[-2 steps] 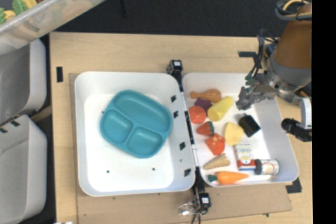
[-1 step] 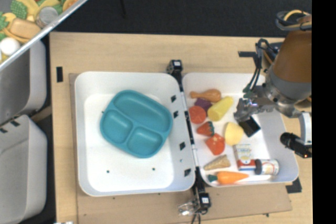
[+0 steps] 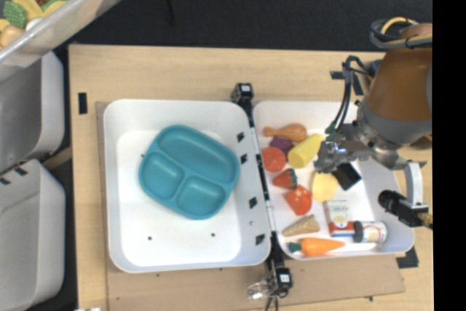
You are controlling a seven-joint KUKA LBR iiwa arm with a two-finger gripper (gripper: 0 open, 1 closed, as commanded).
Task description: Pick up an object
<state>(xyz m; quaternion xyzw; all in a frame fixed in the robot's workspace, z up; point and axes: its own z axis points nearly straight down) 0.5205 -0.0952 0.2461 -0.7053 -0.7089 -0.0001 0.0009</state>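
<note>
— Where's the claw now?

— Low over the right bin, metal and black, hanging from that grey arm with the orange band. Whether it's apart or together, I cannot tell from here.

— What's near it?

— A glossy yellow pepper-shaped piece just left of it, touching or nearly. Up-left, a brown drumstick. Below it, a rounded pale yellow lump. Down-left, red tomato-like pieces, a red strawberry shape, a tan wedge. Further below, a small carton, a lying bottle, a smooth orange carrot.

— And the other bin?

— Far left of the claw: white left bin holding a teal plastic divided plate with three compartments.
</note>
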